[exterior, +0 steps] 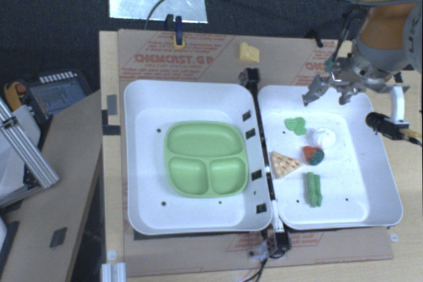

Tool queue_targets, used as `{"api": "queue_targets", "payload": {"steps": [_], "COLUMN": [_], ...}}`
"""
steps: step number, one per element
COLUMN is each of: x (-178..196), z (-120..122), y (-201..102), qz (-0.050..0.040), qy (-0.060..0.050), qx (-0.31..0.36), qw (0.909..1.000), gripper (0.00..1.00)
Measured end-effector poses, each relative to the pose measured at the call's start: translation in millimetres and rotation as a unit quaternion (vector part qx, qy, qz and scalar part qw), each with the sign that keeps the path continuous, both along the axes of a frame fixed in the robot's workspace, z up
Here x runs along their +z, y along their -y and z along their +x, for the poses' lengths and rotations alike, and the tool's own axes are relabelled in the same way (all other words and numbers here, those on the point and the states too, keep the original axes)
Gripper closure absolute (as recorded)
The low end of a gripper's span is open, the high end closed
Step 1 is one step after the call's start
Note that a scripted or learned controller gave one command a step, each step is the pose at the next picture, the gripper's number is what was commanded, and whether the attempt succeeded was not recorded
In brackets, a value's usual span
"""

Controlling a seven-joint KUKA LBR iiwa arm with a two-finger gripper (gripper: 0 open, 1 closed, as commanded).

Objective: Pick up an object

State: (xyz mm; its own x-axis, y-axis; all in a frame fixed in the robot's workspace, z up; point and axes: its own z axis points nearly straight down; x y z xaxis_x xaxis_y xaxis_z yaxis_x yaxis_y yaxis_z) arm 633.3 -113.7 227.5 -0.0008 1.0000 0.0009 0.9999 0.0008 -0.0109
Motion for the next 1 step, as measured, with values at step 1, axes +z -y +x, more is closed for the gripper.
{"api": "queue_targets", "payload": {"steps": [1], "x": [7.5], "z": [2.4], "y": [-0.2], "qz": [-0.0006], "qy": [0.006], "qx": [0.001], "qw": [1.0], "gripper": [0.0]}}
